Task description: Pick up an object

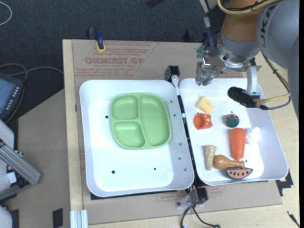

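My gripper [204, 80] hangs over the far left corner of the right bin [277, 148], just beyond a yellow cheese wedge [205, 104], with nothing visible in it. In the same bin lie a small red cup [203, 121], a round dark-green piece with a red top [232, 120], an orange carrot-like piece [238, 143] with a white bit [254, 135] beside it, a beige cone [209, 156], a brown drumstick [224, 162] and a watermelon slice [239, 173].
The left bin [95, 141] holds a light green divided plate [141, 120]. A black part on the arm [242, 97] with a yellow cable hangs over the right bin's far right. A ridge with screws [183, 122] separates the bins.
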Tool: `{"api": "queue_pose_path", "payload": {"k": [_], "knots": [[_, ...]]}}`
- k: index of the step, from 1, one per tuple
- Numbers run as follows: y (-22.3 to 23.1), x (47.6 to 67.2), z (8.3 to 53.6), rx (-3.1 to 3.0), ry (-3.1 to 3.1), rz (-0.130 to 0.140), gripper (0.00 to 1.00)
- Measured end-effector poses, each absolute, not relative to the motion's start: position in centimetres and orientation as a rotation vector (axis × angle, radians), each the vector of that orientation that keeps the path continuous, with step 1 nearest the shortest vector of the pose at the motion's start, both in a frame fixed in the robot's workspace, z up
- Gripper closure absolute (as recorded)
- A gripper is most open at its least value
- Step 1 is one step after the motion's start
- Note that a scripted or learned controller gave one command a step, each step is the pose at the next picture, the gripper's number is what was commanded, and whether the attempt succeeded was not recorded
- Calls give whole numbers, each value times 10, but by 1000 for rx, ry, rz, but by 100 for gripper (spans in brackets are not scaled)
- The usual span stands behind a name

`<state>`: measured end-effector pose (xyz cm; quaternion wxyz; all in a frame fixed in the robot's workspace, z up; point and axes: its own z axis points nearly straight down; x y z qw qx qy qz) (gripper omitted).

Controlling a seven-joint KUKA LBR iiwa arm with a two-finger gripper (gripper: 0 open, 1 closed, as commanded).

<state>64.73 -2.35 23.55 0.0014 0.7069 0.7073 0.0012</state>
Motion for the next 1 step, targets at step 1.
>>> {"api": "queue_pose_path", "payload": {"k": [1], "knots": [[-27,653,218,2222,2222,-3,100]]}}
